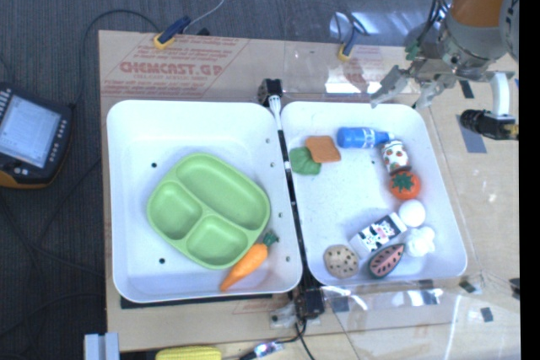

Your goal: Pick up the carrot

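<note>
A: How many bins?
B: Two white ones, a left bin [135, 181] and a right bin [439, 181].
A: And around the green plate [208, 209]?
B: One plate with three compartments, and one carrot [247, 261] just beside its near right corner.
A: Right of the plate, in the other bin?
B: One blue bottle [363, 137], one orange cracker [322, 148], one green leaf [305, 162], one tomato [404, 184], one cookie [341, 260], one watermelon slice [386, 259]; the small white pieces I cannot count surely.
A: Arms?
B: One.

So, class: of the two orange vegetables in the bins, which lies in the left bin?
The carrot, long and tapered, beside the green plate. The round tomato sits in the right bin.
</note>
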